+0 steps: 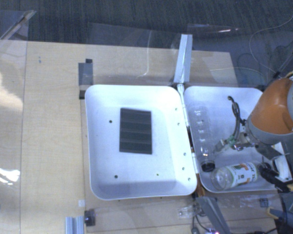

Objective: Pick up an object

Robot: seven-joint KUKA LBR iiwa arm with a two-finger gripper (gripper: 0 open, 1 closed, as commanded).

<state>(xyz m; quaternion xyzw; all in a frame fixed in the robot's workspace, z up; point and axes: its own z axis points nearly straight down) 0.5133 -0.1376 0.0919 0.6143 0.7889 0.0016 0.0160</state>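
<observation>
We see the arm (278, 113) reaching in from the right over the right bin (215, 101), its orange band bulking above the wrist. The end effector (233, 143) sits low over the middle of that bin, but it is small and partly hidden under the wrist, so we cannot tell how it is set.

The likeliest thing to pick is the clear plastic bottle (234, 175), lying on its side at the near edge of the right bin, label up, with a small dark cap (207, 167) just beside its left end. The bottle lies nearer to us than the end effector, apart from it. The left bin (100, 130) carries a dark ribbed pad (136, 130) lying flat in its middle.

We judge several risks from here. A bottle on its side can roll when nudged, and its smooth clear wall may slip out of a pinch. It lies close to the bin's near wall, so a descent there could strike the rim. The loose cable (233, 112) hanging by the wrist could snag or get pinched.
</observation>
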